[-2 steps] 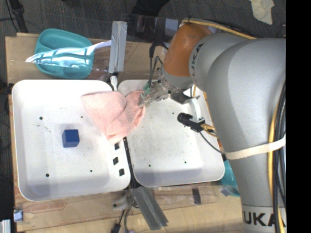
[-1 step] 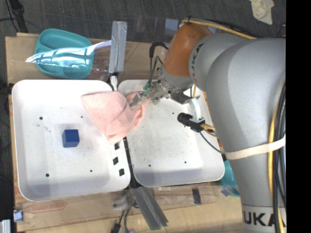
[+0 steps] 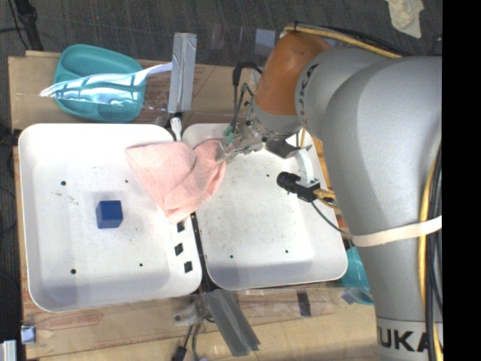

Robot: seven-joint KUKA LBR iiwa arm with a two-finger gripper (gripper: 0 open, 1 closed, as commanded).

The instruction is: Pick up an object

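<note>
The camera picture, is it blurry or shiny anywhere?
In the camera view, the big grey arm close to the lens looks soft and blurry; the white bins glow bright; the blue block and pink cloth look fairly sharp, with faint shadows.

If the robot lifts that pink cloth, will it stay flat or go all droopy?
Probably droopy: the pink cloth already lies in soft folds, draped over the wall between the two bins. It looks thin, so likely light. A trailing corner might drag or snag on the left bin edge.

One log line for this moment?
hand: at pink cloth's edge, right bin | cloth: draped over divider | blue block: left bin
</note>
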